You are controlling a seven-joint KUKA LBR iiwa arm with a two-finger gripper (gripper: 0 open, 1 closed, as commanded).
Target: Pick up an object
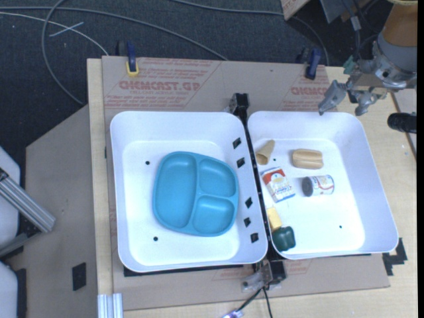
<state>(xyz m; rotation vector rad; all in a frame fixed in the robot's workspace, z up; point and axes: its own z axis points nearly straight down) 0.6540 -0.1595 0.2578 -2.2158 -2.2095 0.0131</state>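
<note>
Up at the far right, the pincer (344,102) hangs above the right bin's back rim, fingers spread and gripping nothing. Biggest on the bench (172,78) are the two white bins; the left bin (126,138) holds a blue plate (195,193). The right bin (361,197) holds, downward in size, a carton (279,184), a tan block (307,158), a can (318,185), a green-yellow piece (281,232) and a cone (265,151), all well apart from the pincer.
</note>
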